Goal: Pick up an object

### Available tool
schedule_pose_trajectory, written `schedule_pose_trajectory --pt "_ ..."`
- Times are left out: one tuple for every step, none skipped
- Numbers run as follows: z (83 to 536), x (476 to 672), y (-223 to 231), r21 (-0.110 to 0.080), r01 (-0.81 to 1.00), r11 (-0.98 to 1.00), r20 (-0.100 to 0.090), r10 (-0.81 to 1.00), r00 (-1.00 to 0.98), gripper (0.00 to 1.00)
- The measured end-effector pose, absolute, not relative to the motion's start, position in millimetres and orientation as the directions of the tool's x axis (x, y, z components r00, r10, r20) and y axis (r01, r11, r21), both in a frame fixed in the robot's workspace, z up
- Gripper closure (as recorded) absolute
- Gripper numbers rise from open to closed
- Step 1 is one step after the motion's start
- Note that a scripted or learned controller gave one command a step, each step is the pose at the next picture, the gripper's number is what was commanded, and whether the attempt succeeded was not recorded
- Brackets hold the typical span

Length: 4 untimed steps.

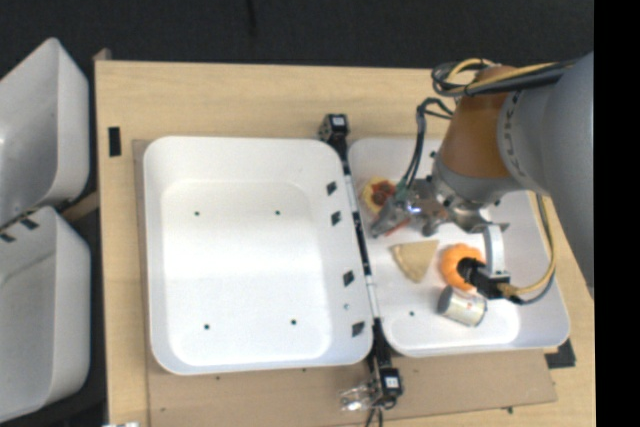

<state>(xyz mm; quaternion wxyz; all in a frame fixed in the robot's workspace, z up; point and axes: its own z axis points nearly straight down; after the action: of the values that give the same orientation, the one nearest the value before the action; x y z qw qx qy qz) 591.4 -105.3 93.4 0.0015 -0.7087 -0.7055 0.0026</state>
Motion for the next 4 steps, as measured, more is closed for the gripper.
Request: schedule_pose_trajectory --pt "105 592.4 -104 -0.006 1.000 -0.006 0.001 1.000 0.006 1.00" --pt "276 563.3 -15 0.012 1.000 0.010 0.002 1.000 -0.010 1.00" --pt "311 560.9 79 0.000 1.000 0.012 0.002 1.000 -0.012 1.00" --pt "337 525.4 26 -0.002 1.000 -0.002 -0.002 1.000 0.002 1.00"
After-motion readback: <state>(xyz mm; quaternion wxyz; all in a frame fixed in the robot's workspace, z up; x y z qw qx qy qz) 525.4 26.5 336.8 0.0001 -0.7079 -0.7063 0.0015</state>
